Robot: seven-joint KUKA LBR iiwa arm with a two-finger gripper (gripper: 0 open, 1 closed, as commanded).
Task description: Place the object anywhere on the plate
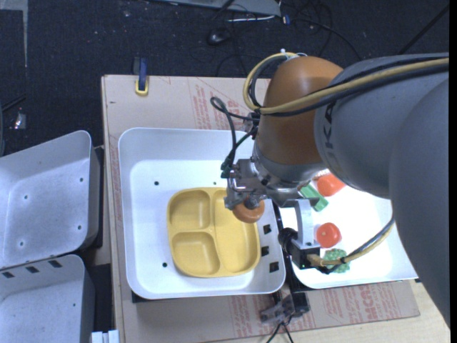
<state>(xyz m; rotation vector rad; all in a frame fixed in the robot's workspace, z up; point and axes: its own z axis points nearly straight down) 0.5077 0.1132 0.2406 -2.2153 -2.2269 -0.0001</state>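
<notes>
A yellow plate (203,243) with three compartments lies in the left white bin (143,206). My gripper (246,203) hangs over the plate's right rim, by its long right compartment. Between the fingers sits a small round orange-brown object (250,213), and the gripper is shut on it. The object hangs just above the plate's upper right edge. I cannot tell whether it touches the plate. The arm's orange band and grey body cover the space above the gripper.
The right bin (375,252) holds an orange-red object (330,185), a red round one (328,233) and green pieces (315,196) (337,260). The arm hides much of that bin. White lids (43,191) lie at the far left.
</notes>
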